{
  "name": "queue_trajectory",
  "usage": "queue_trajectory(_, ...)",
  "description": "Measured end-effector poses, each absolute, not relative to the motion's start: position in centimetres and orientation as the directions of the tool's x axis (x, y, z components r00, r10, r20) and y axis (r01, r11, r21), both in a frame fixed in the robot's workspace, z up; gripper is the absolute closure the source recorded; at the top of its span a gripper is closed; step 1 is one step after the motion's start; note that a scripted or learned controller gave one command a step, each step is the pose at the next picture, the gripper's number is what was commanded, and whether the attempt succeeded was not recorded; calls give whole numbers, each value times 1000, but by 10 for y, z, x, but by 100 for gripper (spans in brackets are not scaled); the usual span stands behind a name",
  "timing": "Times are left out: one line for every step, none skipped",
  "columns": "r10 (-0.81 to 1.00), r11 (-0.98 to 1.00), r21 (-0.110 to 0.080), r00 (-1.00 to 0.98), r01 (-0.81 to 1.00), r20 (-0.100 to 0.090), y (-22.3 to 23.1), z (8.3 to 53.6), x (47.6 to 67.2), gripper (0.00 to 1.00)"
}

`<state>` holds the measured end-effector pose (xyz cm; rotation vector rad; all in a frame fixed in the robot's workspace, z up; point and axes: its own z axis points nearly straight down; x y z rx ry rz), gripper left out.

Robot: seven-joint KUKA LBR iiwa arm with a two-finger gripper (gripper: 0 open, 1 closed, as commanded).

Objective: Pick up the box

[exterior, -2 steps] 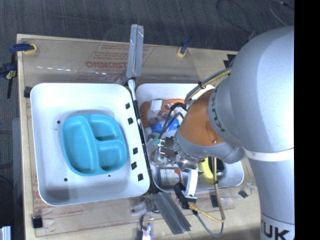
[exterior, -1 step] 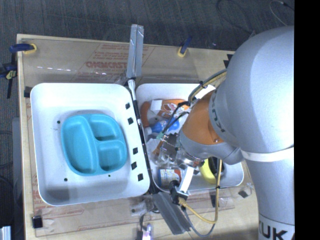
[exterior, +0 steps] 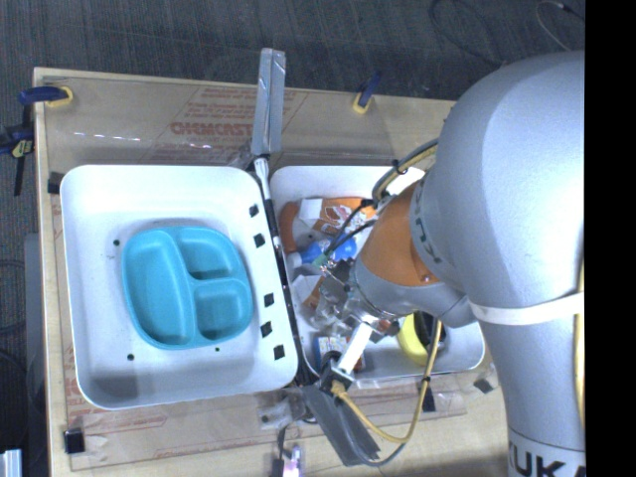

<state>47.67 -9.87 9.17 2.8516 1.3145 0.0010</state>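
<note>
Grey arm (exterior: 517, 237) buried in right white plastic bin (exterior: 318, 179), gripper (exterior: 333, 311) state: couldn't tell. Orange-white cardboard box (exterior: 333, 213) sat at 12 o'clock amid clutter; could've snagged neighbours.

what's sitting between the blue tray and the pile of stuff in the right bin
In the camera view, the two bins' adjoining white walls lie between the blue tray and the pile, carrying a row of small black clips. The left bin's floor beside the tray is bare.

arm (exterior: 517, 197): grey shell | orange band | yellow cable | white "KUKA" lettering
</note>
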Motion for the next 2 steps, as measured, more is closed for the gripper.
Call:
queue_trajectory(879, -477, -8, 477, 879, 2, -92, 91, 476, 100)
queue_trajectory(937, -350, -3, 350, 937, 1, -72, 191, 477, 100)
